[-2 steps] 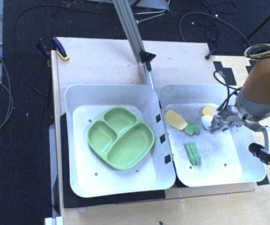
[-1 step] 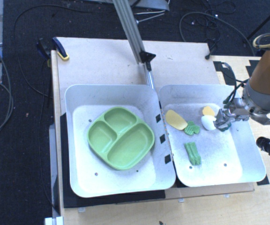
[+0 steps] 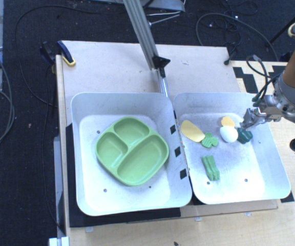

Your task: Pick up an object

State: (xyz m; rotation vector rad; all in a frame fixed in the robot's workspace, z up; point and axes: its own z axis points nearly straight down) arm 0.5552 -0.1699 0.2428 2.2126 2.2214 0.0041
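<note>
Bench [image 3: 117, 68] centre frame, two white bins side by side. Left bin [image 3: 86, 111] holds green divided plate [image 3: 132, 150]. Right bin [image 3: 260, 173] holds small items: green ridged piece [image 3: 210, 167] lower centre, yellow piece [image 3: 192, 130], small green leafy piece [image 3: 210, 142], white egg [image 3: 229, 134], small yellow piece [image 3: 228, 121]. Arm [image 3: 293, 81] enters from right edge. Gripper [image 3: 249, 121] low over bin's upper right, just beside egg, dark teal bit [image 3: 245, 136] below it; jaw state cannot be told.
</note>
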